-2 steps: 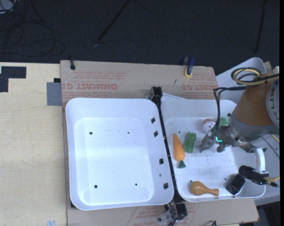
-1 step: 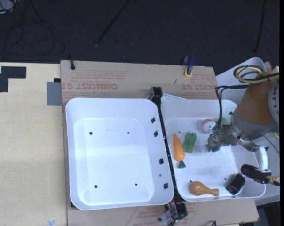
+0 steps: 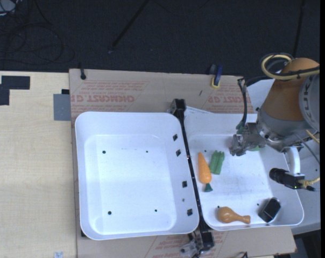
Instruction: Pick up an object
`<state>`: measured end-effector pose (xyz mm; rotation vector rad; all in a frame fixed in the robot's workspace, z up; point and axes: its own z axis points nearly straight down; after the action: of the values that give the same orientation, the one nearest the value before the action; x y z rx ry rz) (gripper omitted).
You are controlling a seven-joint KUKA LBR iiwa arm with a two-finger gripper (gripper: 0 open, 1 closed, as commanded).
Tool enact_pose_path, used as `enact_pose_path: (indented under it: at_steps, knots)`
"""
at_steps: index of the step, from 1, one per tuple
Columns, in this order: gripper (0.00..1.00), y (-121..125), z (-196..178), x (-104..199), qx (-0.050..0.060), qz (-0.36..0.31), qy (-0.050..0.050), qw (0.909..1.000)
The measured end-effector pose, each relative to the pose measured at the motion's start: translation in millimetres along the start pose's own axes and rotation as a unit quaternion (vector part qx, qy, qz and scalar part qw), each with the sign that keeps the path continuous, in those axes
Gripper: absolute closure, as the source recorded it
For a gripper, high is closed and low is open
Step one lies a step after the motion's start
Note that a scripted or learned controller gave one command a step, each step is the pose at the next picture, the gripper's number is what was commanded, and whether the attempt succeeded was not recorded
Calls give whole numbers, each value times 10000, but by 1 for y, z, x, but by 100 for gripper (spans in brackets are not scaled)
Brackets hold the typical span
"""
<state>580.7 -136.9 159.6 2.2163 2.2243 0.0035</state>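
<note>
Carrot (image 3: pixel 204 169) lies left of gripper (image 3: pixel 238 148)

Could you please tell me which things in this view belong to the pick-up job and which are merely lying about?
Belonging to the job:
gripper, over the right bin
toy carrot
green block
toy drumstick
black object

Merely lying about:
left bin
cardboard sheet
blue and yellow clamp
</note>
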Motion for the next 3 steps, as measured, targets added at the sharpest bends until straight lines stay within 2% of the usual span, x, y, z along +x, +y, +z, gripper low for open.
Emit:
enact_pose_path:
  at_steps: [1,2,3]
  knots:
    - [100,0,-70,74,-8,-23,11,10000]
    - [100,42,-77,133,7,-14,-1,10000]
    - [100,65,-82,180,14,-4,3,10000]
